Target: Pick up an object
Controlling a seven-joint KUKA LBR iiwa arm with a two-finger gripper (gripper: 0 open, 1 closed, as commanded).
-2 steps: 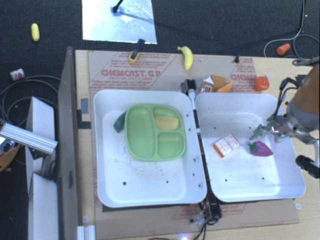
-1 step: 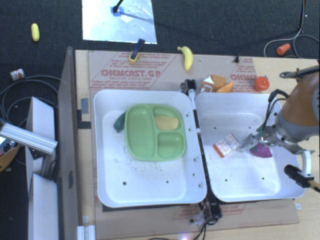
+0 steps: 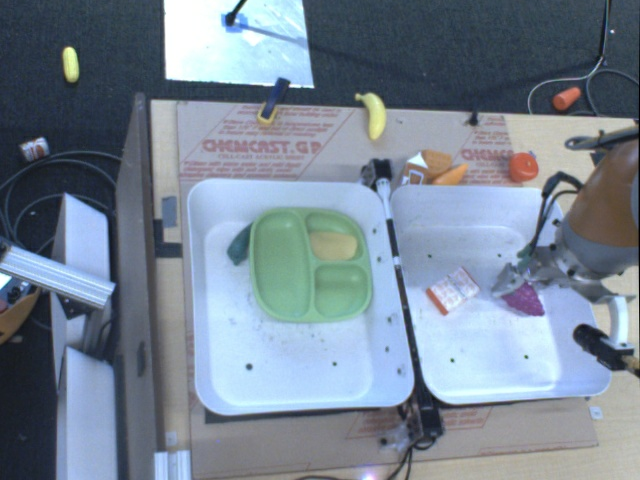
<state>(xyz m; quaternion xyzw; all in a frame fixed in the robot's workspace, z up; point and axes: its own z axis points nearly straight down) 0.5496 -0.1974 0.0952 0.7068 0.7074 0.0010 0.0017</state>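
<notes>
The bench [image 3: 300, 133] carried two white bins side by side: the left bin [image 3: 225, 368] toward nine o'clock of the view and the right bin [image 3: 470, 368] toward three. In the left bin lay a green tray [image 3: 290, 278], with a yellow piece [image 3: 334, 244] in its compartment at two o'clock and a dark green thing [image 3: 238, 243] touching its rim at ten. The arm [image 3: 610, 213] came in at three o'clock, low over the right bin. Its gripper [image 3: 513, 280] sat at the bin's three o'clock side, just at the upper left edge of a purple object [image 3: 525, 300]; whether the fingers were spread or pinching could not be told, and the object seemed to lie on the bin floor. A red-and-white packet [image 3: 453, 290] lay near the bin's middle, at nine o'clock from the gripper. Beyond the bins, at twelve, a banana [image 3: 374, 115], an orange carrot [image 3: 450, 175] and a red thing [image 3: 523, 167] rested on the bench
</notes>
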